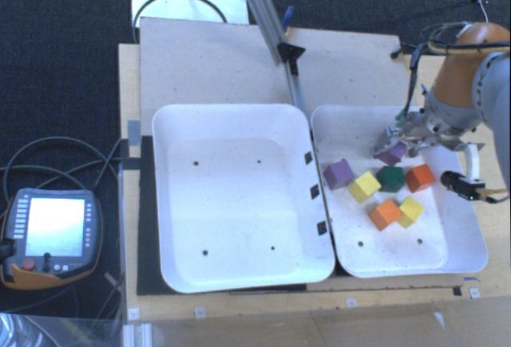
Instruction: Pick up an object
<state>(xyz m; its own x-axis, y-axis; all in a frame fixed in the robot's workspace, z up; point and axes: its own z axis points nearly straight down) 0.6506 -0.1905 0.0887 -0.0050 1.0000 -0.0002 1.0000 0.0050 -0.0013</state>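
Two yellow blocks (pixel 365 186), two purple (pixel 338 174), two orange (pixel 385 214), one green (pixel 391 178).

blocks (pixel 383 190) — in right bin (pixel 459 254) | tool (pixel 397 139) — behind them

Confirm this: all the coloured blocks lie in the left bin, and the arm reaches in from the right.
Wrong on the bin. The camera view shows the blocks in the right bin; the left bin lies beside it. The arm does reach in from the right, its tool over a purple block near the right bin's far side.
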